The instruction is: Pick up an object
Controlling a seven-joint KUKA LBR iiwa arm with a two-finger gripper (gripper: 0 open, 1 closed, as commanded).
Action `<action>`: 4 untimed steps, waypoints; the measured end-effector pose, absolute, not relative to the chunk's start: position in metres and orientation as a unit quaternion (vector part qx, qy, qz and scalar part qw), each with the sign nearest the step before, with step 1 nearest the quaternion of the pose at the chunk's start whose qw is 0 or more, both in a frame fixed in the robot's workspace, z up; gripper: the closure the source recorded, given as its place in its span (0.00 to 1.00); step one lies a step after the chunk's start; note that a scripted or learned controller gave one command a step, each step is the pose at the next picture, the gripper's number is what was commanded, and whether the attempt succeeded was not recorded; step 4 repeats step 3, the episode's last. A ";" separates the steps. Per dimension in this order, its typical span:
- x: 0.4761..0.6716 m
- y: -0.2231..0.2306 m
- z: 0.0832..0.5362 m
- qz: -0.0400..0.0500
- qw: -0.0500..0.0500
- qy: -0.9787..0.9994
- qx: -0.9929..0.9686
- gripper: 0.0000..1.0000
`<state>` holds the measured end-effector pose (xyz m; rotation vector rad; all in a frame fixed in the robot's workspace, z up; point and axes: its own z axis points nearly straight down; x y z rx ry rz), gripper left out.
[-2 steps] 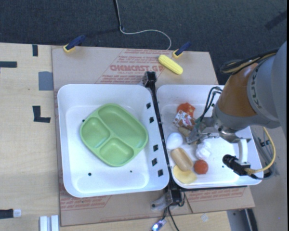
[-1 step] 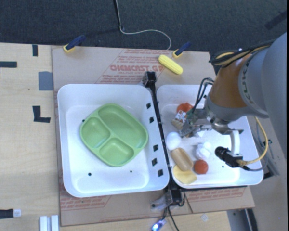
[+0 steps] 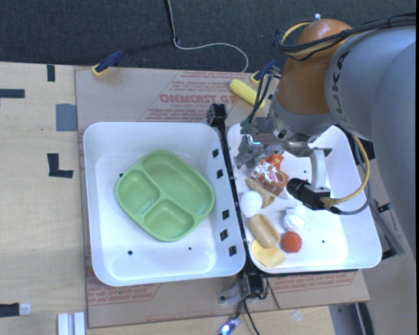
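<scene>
Grey arm (image 3: 377, 96) looms over your right bin (image 3: 349, 246); its gripper (image 3: 255, 145) sits at the pile's far end, touching the red-and-white packet (image 3: 271, 174). You cannot tell its finger state. Egg (image 3: 251, 203), hot dog bun (image 3: 263, 230) and tomato (image 3: 291, 242) trail nearward from it.

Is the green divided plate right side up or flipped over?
Right side up. The green divided plate lies flat in the left bin with its three hollow compartments facing up.
</scene>
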<state>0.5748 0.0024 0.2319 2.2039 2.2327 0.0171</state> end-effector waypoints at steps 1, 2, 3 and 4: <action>0.539 0.029 0.316 0.003 0.002 0.709 0.705 1.00; 0.542 0.078 0.329 0.001 -0.001 0.710 0.705 1.00; 0.543 0.128 0.369 0.002 0.000 0.710 0.704 1.00; 0.543 0.128 0.369 0.002 0.000 0.710 0.704 1.00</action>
